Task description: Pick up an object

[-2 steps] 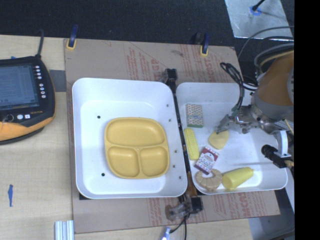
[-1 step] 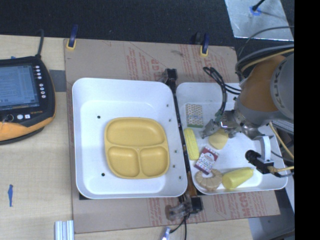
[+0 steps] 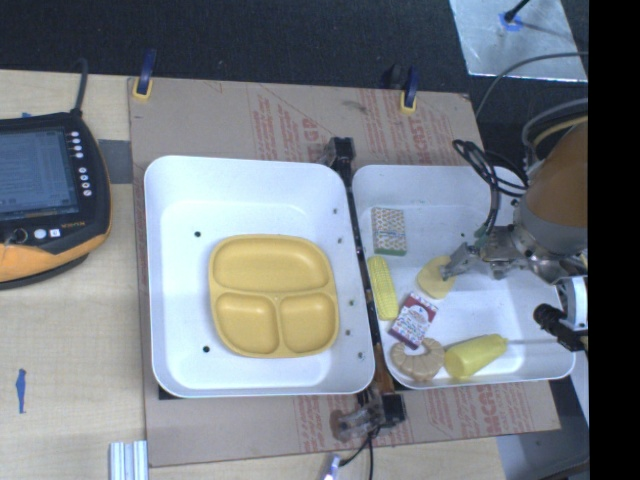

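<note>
- Nearest you, along the front wall of the right bin (image 3: 545,373), lie 2 candidates: a yellow block (image 3: 475,355) lying flat, and just left of it a round biscuit-like piece (image 3: 417,359); the block has open floor behind it, which I judge makes it the easier of the 2 to straddle
- A step back, a small red-and-white packet (image 3: 414,319) overlaps the biscuit's upper edge, and a corn cob (image 3: 382,286) lies lengthwise close to the bin's left wall; you would want to avoid the cob, since that wall probably leaves little room for a finger on that side
- In the middle of the bin, the gripper (image 3: 458,264) sits low, right at a pale yellow round piece (image 3: 434,277), its tip meeting the piece's right edge; I cannot tell whether the jaws are apart or together, and nothing is visibly held between them
- If this round piece is your target, centre over it before closing, because contact at 1 edge is likely to push it toward the cob
- Farther back, a patterned square packet (image 3: 389,230) lies flat; it looks too thin to pinch easily
- To the left, the left bin (image 3: 170,268) holds a yellow divided tray (image 3: 272,294), well apart from the gripper
</note>
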Robot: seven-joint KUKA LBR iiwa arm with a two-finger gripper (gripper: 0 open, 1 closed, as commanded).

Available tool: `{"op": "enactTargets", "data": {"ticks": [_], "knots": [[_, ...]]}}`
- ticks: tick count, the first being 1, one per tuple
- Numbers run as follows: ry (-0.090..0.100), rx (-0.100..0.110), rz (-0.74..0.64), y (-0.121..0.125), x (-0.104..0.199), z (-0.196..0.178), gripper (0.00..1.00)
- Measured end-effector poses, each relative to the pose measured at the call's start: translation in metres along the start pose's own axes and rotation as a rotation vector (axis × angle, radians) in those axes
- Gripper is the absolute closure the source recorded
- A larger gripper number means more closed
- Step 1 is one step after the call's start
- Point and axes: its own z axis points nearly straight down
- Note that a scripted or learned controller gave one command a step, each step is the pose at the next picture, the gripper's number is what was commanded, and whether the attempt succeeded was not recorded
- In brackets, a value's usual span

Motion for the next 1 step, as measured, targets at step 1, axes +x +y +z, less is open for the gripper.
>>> {"op": "enactTargets", "data": {"ticks": [1], "knots": [[0.002,0.0,-0.006,0.0256,0.0678,-0.0408,0.0]]}}
